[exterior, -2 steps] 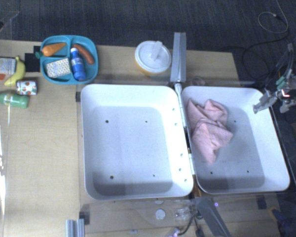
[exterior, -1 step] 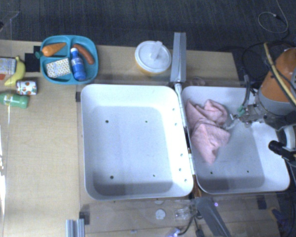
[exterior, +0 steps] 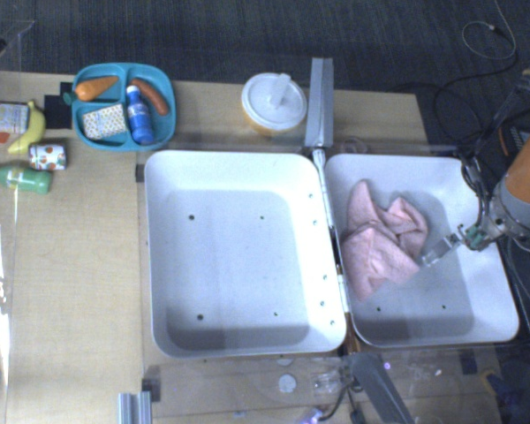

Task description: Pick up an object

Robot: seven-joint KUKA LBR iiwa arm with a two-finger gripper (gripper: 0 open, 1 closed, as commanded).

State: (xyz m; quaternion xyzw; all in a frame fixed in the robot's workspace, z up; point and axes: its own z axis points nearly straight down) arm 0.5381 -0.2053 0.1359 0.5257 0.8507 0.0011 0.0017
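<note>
Wooden bench [exterior: 71,263], two white bins [exterior: 238,254], one pink cloth [exterior: 382,246], pincer [exterior: 442,248] beside it

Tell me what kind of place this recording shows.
Probably a robotics lab grasping bench: two white bins side by side on a wooden bench, a pink cloth as the pick item, a gripper reaching in, and loose cables on dark carpet.

Wood bench [exterior: 71,272] — 2 white bins [exterior: 238,254], blue tray [exterior: 163,104], lidded cup [exterior: 274,102].
</note>
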